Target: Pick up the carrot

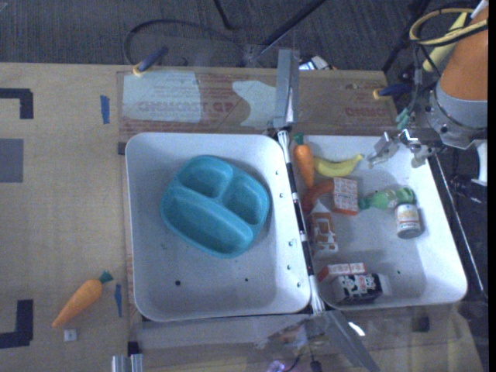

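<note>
Carrot on the desk, pincer far from it.
Carrot [78,301] lies at lower left of the frame, outside both bins, long axis slanting up to the right; pincer [401,147], fingers spread and holding nothing, hangs at upper right over the right bin [434,273].

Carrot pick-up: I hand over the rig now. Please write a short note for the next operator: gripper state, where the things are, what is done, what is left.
Gripper: over the far right part of the right bin, holding nothing; I cannot tell if it is open or shut.
Carrot: in the right bin, against its left wall near the far corner, beside the banana.
A second carrot lies on the bench, left of the left bin, which holds a blue plate.
Done: nothing; no carrot is lifted.
Left: move the gripper to a carrot, grasp it, lift it.
</note>
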Tool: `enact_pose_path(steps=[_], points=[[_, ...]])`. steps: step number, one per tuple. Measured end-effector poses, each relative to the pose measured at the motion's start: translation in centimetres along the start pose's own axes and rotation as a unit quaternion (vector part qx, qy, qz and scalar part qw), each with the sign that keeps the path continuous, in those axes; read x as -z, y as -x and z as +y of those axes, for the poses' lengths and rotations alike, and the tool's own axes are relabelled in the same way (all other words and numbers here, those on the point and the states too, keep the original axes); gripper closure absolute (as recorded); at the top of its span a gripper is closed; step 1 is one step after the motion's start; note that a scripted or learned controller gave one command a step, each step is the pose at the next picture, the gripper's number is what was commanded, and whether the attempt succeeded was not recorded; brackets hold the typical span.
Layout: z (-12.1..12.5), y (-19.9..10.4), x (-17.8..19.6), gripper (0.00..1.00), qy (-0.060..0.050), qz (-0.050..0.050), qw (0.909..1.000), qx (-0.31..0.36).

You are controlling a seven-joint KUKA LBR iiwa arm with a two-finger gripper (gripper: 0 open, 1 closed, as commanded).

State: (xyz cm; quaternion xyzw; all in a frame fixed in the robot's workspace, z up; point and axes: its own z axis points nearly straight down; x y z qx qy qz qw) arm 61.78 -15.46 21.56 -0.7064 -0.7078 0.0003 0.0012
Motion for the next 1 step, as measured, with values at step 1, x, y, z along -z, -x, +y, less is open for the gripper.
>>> enact_pose_path(steps=[1], points=[[0.0, 0.0, 0.0, 0.0, 0.0, 0.0, 1.0, 0.0]])
